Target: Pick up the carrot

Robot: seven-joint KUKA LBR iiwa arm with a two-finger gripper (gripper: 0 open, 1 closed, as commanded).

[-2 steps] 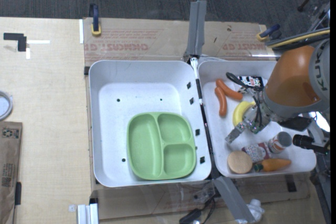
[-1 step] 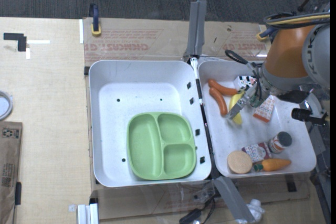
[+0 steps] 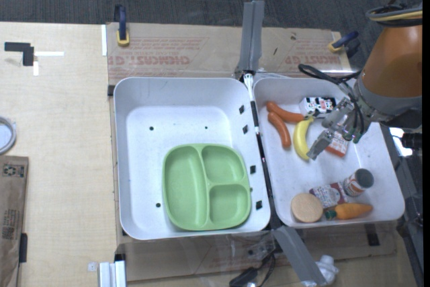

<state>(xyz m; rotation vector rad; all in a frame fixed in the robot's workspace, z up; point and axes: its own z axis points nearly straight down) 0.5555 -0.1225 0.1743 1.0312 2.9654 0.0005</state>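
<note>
Carrot [image 3: 352, 211] untouched at right bin [image 3: 390, 165] near edge; gripper [image 3: 327, 140] mid-bin over banana [image 3: 302, 139], finger state unclear. Grasp pending.

Red lettering is printed across the cardboard sheet [image 3: 201, 50] that lies on the desk [image 3: 54, 104] behind the two bins. It is seen upside down and mirrored from this camera, and it appears to read "CHEMCRAFT", though the letters are too faint for that to be certain. A recycling symbol is printed on the brown paper bag [image 3: 12, 212] at the left edge of the desk. Dark markings are carried on the small white packet [image 3: 317, 104] in the right bin [image 3: 393, 171], but they cannot be read.
</note>
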